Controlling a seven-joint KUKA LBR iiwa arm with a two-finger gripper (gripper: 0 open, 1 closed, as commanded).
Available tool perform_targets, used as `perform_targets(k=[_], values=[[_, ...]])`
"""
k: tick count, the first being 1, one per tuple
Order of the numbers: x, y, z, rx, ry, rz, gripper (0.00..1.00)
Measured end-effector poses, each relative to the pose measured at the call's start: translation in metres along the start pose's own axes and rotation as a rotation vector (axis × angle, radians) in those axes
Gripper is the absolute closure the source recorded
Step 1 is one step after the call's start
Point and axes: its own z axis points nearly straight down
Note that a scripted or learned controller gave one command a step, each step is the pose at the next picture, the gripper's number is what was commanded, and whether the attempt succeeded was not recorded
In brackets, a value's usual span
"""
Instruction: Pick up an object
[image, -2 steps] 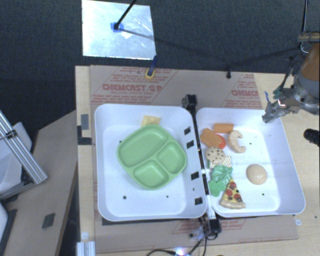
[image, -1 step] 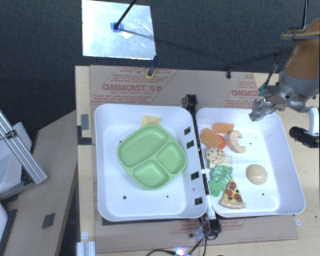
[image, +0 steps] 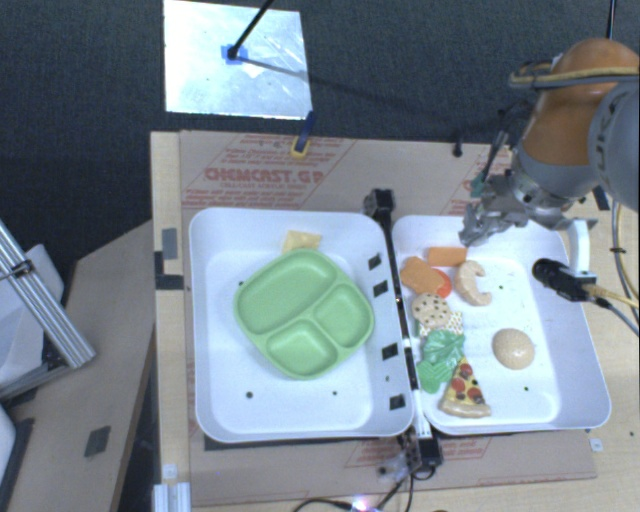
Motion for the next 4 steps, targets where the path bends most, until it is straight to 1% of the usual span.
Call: perform_targets(k=[1,2,3,4], values=[[0.028,-0.010,0.006,0.001,0.000,0.002,1.00],[0.019,-0.006,-0.013,-0.003,-0.001,0.007,1.00],[0.015,-0.002,-0.008,-0.002,-0.002,0.008,1.00],[0.026,-0.008,-0.012,-0.001,-0.001,0.004,1.00]])
